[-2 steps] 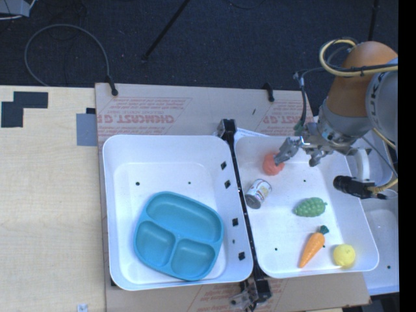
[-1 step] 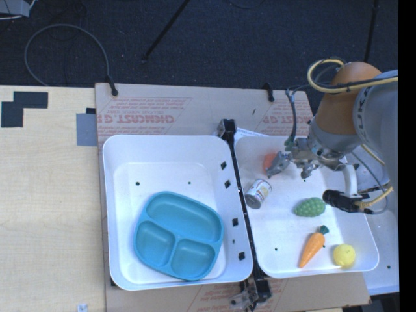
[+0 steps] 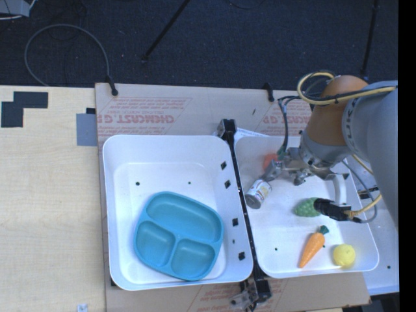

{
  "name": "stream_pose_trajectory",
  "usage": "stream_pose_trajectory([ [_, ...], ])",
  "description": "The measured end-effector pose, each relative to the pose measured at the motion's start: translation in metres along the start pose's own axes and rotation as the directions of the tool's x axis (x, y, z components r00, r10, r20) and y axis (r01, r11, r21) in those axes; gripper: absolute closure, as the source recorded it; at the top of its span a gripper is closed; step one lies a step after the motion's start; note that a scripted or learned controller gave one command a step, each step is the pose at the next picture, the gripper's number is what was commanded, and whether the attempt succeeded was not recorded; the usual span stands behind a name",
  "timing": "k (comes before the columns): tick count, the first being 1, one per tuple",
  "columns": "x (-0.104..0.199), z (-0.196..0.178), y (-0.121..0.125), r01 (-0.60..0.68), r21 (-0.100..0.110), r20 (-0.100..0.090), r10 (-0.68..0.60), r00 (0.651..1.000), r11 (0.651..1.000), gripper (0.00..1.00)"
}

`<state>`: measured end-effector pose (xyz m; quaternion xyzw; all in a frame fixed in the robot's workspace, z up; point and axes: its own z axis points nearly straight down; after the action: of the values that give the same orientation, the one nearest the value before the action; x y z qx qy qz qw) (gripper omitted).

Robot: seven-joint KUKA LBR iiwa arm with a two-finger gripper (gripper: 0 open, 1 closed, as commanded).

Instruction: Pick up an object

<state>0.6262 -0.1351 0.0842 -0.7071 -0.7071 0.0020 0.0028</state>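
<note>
Cardboard (image 3: 146, 117) print, upside down: "CHEMCRZT".

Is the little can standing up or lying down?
Lying down. The can rests tipped on its side in the right bin, near the divider, with one round end facing down-left.

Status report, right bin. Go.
End effector low in right bin, near can. Nothing visibly held. Carrot, lemon, green toy lie apart. Arm covers bin's back.
</note>
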Motion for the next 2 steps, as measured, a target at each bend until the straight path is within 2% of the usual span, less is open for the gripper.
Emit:
stream_pose_trajectory([
  [1, -0.001, -0.011, 0.0, -0.002, 0.0, 0.0, 0.002, 1.0, 1.0, 1.0],
  [2, 0.004, -0.072, 0.003, 0.001, -0.009, 0.001, -0.001, 1.0, 1.0, 1.0],
])
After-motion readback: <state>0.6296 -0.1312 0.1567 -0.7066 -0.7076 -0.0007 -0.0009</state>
